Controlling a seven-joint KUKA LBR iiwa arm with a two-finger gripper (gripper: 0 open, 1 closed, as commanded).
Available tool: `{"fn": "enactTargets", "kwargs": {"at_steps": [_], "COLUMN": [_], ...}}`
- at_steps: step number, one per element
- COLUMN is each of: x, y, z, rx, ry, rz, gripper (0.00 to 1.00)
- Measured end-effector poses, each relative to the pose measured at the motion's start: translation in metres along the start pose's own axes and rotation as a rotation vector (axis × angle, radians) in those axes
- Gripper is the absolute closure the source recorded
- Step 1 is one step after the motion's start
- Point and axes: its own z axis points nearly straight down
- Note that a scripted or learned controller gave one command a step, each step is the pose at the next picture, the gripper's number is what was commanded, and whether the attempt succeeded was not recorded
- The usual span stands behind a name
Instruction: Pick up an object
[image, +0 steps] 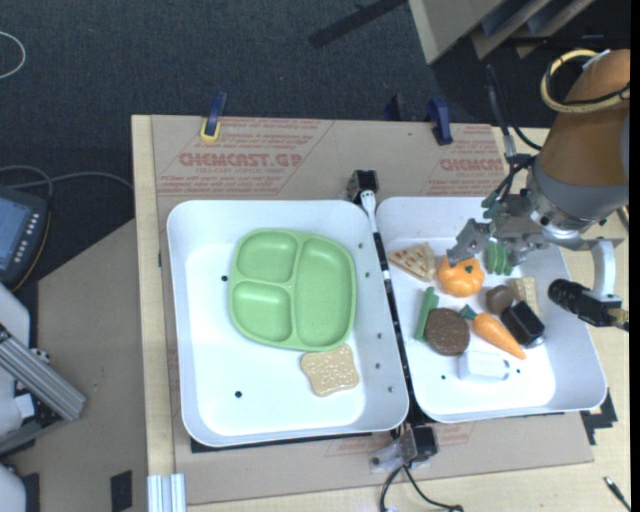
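End effector (487, 243) low over the right bin (560, 395), above the toy food.
Its grip cannot be told from this angle. Just beside it lies an orange pumpkin (460, 277); a carrot (497, 335) and brown patty (447, 332) lie nearer the front.

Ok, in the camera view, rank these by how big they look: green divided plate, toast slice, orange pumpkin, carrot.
Largest to smallest:
1. green divided plate, by far
2. toast slice
3. orange pumpkin and carrot: too close to rank; the carrot is longer, the pumpkin rounder.
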Motion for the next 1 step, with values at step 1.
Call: {"fn": "enactTargets", "kwargs": {"at_steps": [1], "x": [0.0001], "y": [0.0026], "z": [-0.0068], "rx": [-0.013], "ry": [-0.001], "rz": [-0.002], "gripper": [0.0]}}
